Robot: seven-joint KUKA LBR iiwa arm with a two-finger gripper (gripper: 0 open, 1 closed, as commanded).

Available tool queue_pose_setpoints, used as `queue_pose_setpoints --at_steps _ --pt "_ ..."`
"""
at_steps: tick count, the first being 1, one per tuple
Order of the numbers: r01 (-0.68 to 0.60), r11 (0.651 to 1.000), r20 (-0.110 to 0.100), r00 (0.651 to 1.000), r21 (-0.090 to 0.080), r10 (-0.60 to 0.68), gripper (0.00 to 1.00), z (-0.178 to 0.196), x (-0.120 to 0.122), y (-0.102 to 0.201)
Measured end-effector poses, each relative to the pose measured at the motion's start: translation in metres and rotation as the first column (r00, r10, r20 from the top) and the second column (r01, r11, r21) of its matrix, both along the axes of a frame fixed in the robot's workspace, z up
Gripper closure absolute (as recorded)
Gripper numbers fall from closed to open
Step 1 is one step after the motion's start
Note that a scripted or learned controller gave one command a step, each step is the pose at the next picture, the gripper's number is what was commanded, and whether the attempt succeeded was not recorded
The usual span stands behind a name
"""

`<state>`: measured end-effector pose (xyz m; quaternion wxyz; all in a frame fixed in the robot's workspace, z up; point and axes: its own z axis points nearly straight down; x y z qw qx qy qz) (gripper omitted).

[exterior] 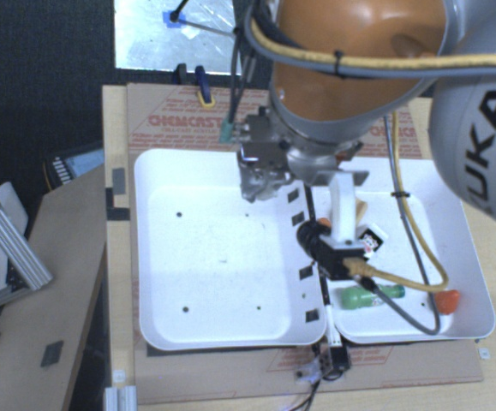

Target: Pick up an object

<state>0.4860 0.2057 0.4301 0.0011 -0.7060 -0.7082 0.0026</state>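
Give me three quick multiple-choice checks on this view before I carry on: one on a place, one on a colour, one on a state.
1. Where does the green object lie?
A. in the left bin
B. in the right bin
C. outside both bins

2. What colour is the small object at the right bin's near right corner?
A. orange
B. blue
C. purple

3. What state is the green object in?
A. clamped between the fingers
B. balanced on a bin's rim
C. lying on the bin floor, apart from the gripper

Answers:
1 B: it lies near the right bin's near edge.
2 A: it shows orange against the white floor.
3 C: it lies flat, while the gripper hangs over the far right part of the left bin.
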Motion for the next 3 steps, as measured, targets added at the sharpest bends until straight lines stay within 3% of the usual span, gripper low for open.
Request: queue_pose_setpoints --at_steps 1,3 --pt "-0.004 1.0 0.013 1.0 0.007 0.004 1.0 0.067 0.007 0.03" --pt "-0.006 1.0 0.011 1.0 0.007 0.006 1.0 0.086 0.008 0.029"
